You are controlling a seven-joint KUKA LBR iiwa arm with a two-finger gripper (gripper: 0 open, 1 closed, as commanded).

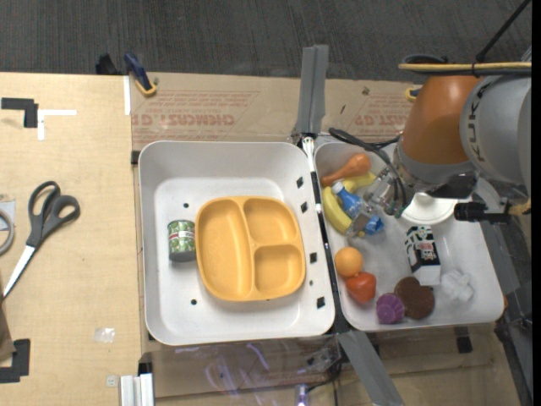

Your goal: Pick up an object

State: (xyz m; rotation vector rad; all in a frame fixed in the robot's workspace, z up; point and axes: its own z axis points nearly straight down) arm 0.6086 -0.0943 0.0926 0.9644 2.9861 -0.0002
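Banana (332, 211) lies lengthwise along right bin's (473, 311) left wall, beside end effector (372, 212).

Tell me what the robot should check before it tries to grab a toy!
1. Is the gripper over the right bin? Ok, it is above the upper-left corner.
2. Is something under it? Ok: a blue bottle and a banana lie there.
3. Is it holding anything? Cannot tell.
4. Are its targets apart? Not ok: bottle, banana and carrot are crowded together.
5. Easier picks? Ok: the orange and tomato sit clear of the pile.
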